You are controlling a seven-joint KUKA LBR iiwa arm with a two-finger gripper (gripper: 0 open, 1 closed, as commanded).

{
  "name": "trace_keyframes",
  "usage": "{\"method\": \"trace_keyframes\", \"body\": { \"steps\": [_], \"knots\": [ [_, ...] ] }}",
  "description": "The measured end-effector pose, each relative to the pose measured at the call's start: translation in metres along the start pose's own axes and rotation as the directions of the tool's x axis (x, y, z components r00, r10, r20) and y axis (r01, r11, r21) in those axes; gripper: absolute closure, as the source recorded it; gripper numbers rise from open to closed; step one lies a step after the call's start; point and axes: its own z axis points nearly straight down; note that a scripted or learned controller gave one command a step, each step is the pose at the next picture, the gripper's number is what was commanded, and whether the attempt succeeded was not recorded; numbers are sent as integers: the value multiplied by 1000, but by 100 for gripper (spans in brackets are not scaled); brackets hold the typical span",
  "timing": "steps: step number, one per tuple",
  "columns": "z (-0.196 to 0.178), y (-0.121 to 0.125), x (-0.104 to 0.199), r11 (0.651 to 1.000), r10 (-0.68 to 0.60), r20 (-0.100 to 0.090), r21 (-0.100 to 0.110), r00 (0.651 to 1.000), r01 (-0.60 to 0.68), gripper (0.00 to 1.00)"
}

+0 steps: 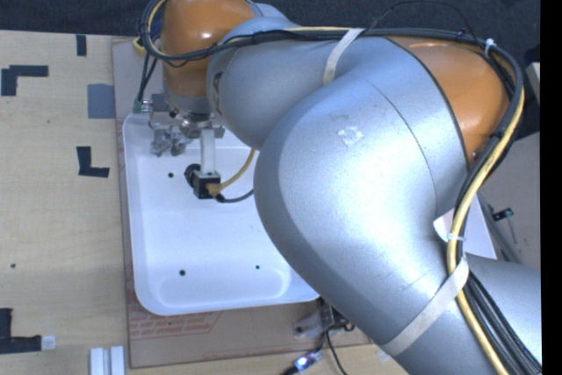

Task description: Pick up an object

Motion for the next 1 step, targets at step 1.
{"method": "trace_keyframes", "body": {
  "steps": [1],
  "knots": [
    [-10, 0, -1, 1000, -1, 3, 0, 1000, 1, 100]
  ]
}}
